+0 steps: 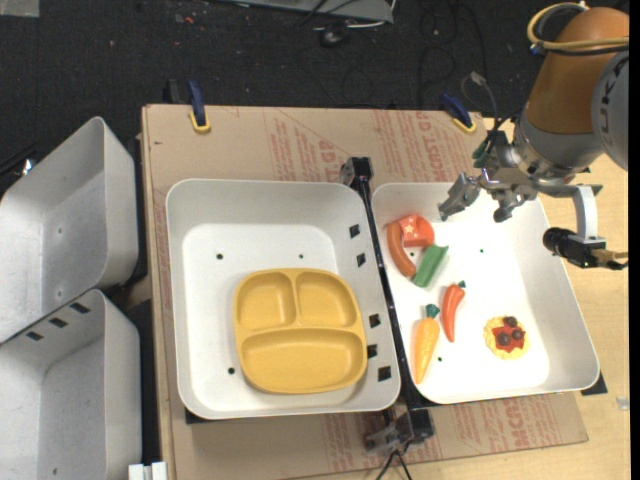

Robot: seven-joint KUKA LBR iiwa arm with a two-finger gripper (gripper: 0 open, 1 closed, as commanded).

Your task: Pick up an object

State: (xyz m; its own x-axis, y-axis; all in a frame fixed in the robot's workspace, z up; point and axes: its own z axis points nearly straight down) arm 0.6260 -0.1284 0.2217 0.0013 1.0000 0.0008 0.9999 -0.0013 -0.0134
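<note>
Gripper (482, 200) w/ fingers spread is hovering over right bin (560, 368), holding nothing; bench board (300, 143) is showing faint red lettering, unreadable.

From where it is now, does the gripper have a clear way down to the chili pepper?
Probably yes. The gripper, fingers spread, hangs over the right bin, and the chili pepper lies uncovered, with a carrot close beside it.

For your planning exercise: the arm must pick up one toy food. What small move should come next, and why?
Probably lower the gripper down and left toward the green piece. The jaws look spread and hold nothing, hovering over the right bin's far end, with the toys lying nearer the divider.
</note>
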